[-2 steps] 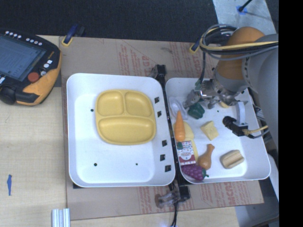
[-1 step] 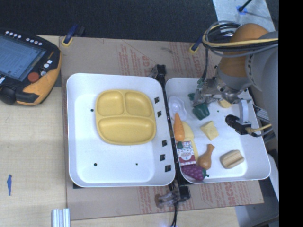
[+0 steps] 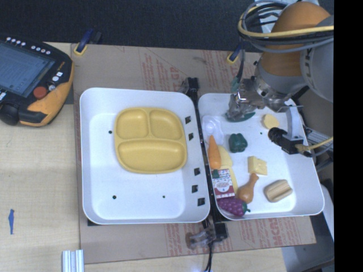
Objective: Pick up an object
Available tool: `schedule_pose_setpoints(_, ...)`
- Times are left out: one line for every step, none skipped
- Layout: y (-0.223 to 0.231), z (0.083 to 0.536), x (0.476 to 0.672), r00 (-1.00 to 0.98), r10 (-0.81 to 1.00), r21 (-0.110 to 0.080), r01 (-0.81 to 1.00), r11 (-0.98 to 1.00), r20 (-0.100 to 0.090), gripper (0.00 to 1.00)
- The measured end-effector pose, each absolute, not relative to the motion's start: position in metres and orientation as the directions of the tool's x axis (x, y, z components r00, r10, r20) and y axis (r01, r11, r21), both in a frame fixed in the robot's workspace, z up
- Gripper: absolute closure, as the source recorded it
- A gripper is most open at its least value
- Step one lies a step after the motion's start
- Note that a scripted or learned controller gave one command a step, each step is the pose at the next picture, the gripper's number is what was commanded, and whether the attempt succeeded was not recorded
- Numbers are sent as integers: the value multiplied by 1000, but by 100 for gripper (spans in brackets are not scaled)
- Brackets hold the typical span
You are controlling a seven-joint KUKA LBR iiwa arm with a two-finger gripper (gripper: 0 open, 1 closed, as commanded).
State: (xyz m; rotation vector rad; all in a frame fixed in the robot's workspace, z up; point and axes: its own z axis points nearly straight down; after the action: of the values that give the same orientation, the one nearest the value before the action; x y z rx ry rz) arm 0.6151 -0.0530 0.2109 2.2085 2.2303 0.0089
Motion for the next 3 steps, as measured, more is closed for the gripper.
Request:
schedule_pose_setpoints(-57,204,614,-4,1000,-3,1000,4,0,0)
schedule_pose_setpoints(-107,153,602,0,1000,-9,1000,0,-2,0)
schedule_pose_setpoints(-101,90,575,-3,1000,-3,1000,3,0,0)
